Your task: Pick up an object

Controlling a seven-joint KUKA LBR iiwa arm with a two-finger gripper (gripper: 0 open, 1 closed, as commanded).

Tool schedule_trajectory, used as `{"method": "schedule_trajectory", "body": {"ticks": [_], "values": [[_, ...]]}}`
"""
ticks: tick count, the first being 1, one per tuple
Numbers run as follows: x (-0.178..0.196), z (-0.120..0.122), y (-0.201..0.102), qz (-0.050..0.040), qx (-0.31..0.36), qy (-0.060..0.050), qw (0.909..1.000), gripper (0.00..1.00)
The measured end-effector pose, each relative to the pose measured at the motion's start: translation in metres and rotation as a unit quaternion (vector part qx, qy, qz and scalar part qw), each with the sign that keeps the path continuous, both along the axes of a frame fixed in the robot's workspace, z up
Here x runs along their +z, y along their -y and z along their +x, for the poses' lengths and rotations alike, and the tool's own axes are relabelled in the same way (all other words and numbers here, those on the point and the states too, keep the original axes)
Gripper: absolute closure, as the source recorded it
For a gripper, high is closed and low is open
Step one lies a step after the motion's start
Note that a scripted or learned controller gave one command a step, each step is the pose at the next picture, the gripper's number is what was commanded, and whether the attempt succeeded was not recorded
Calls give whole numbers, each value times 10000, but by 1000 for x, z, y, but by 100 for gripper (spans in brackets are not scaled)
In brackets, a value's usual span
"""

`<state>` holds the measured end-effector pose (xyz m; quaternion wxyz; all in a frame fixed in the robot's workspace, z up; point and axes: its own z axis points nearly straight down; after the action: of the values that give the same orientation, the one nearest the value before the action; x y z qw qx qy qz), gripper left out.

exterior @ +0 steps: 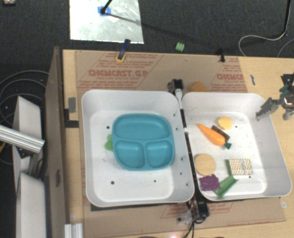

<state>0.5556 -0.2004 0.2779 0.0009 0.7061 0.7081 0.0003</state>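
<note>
**Gripper open beside the right bin; pickable items lie inside that bin**

While it hangs at the far right of the view, the gripper point(278, 109) shows two fingers spread apart with nothing between them, just outside the upper right corner of the right bin point(265, 133).

Contents of the right bin, listed outward from the gripper:

- Yellow round piece point(225, 122): nearest item, to the gripper's left and slightly lower in the view, resting on the bin floor.
- Orange carrot point(211, 134): just beyond the yellow piece, lying at a slant; a dark brown piece point(219, 132) rests against its upper side.
- Patterned square card point(240, 166): below the gripper in the view, flat on the bin floor, well apart from the gripper.
- Green stick point(227, 184): touching the card's left edge and running down toward the bin's lower rim.
- Tan round cookie point(205, 163): left of the card, near the divide between the bins.
- Purple piece point(209, 183): directly below the cookie, touching the green stick's lower end.

Left bin point(94, 133), farthest from the gripper:

- Blue divided plate point(143, 140): three compartments, centred in the bin.
- Small green item point(108, 143): peeking out at the plate's far edge.

Both bins sit side by side on a cardboard-covered worktop point(137, 71).
</note>
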Motion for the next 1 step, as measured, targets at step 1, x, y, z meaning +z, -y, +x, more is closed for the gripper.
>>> {"method": "schedule_trajectory", "body": {"ticks": [1], "values": [[-113,39,-47,24,31,-37,10000,0]]}}
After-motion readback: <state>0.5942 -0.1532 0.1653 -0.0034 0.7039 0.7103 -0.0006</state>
